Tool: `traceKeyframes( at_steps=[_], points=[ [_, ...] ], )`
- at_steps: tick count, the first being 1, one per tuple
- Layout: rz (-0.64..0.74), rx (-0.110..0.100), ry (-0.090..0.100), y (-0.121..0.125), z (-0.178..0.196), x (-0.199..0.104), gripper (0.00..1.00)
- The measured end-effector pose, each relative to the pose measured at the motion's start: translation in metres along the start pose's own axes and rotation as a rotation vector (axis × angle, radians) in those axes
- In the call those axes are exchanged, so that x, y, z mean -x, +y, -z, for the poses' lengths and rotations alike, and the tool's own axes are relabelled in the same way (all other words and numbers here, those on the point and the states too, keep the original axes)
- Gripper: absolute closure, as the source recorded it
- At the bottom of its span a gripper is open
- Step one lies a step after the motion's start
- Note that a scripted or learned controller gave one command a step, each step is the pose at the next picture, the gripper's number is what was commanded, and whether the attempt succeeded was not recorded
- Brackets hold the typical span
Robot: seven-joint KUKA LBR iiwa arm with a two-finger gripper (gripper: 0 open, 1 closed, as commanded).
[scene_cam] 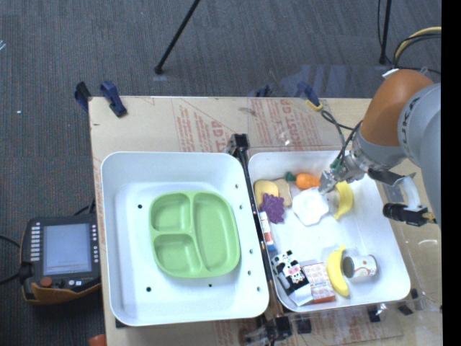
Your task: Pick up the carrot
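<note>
Green divided plate (194, 234) is seen in left bin (115, 193). Carrot (306, 181) lies near the back of right bin (389, 262), beside a white object (311, 207). Gripper (333, 181) is positioned just right of carrot; finger state cannot be determined.

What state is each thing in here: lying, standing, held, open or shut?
Small orange carrot: lying in the right bin, not held.
Grey robot gripper: low, beside the carrot.
Green divided plate: flat in the left bin.
White can: on its side.
</note>
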State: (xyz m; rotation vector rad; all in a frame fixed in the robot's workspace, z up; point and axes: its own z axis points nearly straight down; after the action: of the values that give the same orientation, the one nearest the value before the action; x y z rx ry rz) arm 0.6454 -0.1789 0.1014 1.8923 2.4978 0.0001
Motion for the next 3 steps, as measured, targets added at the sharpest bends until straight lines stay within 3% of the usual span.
traceKeyframes(
  at_steps=[1, 2, 3],
  points=[
    [0.001, -0.001, 0.001, 0.000, -0.001, -0.001, 0.00],
    [0.007, 0.000, -0.001, 0.001, 0.010, -0.001, 1.00],
    [0.008, -0.001, 0.000, 0.002, 0.009, -0.002, 0.00]
  ],
)
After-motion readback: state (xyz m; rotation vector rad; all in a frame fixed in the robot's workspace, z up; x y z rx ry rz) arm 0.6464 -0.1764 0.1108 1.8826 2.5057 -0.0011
